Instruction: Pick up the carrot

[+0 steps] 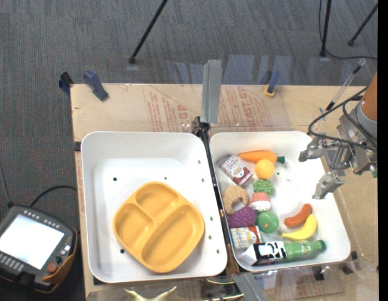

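The grey two-finger hand (324, 168) hangs over the right side of the right-hand shallow white bin (340, 226), its fingers spread apart with nothing between them. Below it lie a red toy sausage (298, 215) and a yellow plastic banana (302, 229). Further left, near the bin's far wall, the orange toy carrot with a green stub (261, 156) lies on its side, pointed end to the left, just touching a small round orange ball (265, 168) on its near side and close to a small printed carton (235, 170). It looks like hard, light, smooth plastic, likely stiff and a bit slippery, so the safest hold seems across the thick middle, fingers straddling its width. The left bin (100, 162) holds a yellow sectioned plate (159, 226).
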`<state>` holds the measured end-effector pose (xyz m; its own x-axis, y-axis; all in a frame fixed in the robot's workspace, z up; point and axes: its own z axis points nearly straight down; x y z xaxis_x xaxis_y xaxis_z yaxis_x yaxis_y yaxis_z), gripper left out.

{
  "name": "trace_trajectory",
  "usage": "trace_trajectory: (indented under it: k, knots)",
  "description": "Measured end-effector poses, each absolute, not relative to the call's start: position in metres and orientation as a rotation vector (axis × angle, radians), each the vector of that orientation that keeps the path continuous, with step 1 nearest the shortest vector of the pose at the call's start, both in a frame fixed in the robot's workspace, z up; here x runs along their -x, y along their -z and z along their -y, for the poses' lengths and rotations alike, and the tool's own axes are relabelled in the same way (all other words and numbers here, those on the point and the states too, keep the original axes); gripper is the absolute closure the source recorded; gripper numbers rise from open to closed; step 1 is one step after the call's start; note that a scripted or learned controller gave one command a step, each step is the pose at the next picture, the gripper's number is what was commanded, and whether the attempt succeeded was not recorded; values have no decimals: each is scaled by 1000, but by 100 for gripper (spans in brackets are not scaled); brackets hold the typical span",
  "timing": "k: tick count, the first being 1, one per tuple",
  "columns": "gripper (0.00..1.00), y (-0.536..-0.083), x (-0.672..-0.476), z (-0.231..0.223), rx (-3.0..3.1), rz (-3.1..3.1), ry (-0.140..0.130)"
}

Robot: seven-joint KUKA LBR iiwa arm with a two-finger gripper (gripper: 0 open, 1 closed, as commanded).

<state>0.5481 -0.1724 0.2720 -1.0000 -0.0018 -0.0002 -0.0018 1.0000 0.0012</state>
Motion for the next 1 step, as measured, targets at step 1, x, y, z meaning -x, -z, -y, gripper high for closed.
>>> trace_trajectory:
  k: [1]
  knots:
    - [0, -169, -617, 131, -334, -3132, -5]
